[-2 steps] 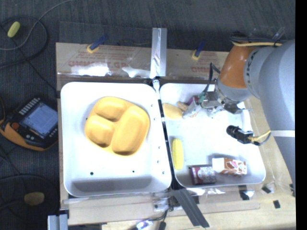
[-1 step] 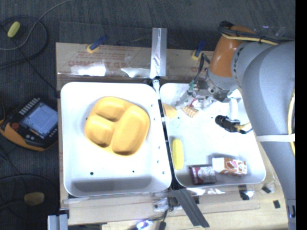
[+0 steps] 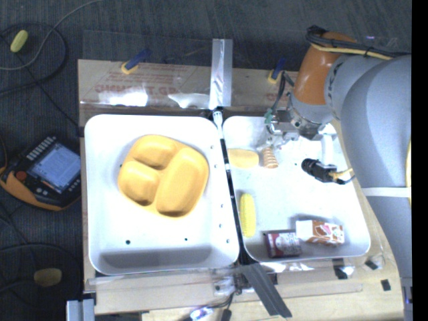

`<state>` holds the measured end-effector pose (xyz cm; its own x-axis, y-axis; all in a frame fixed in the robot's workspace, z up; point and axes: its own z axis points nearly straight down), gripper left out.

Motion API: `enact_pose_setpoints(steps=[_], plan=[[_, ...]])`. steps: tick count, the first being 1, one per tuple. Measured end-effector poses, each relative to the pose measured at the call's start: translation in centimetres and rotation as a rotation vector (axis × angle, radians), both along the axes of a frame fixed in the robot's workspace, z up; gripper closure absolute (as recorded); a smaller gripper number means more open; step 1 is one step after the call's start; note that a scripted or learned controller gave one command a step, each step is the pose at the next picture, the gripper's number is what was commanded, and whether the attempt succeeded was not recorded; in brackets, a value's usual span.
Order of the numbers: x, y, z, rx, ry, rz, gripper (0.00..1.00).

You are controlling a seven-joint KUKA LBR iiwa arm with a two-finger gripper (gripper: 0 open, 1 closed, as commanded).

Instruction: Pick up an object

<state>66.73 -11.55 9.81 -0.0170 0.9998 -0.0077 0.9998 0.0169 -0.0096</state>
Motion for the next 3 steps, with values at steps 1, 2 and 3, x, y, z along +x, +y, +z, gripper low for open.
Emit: enact_pose_setpoints(steps=[1, 2, 3], plan=[[-4.6, 5.0, 8.5, 0.007, -0.008, -0.03, 1.0], [-4.6, 5.0, 8.5, 0.007, -0.007, -0.03, 0.0], [-5.5, 2.1, -0.5, 0.009, -0.007, 0.091, 0.0]])
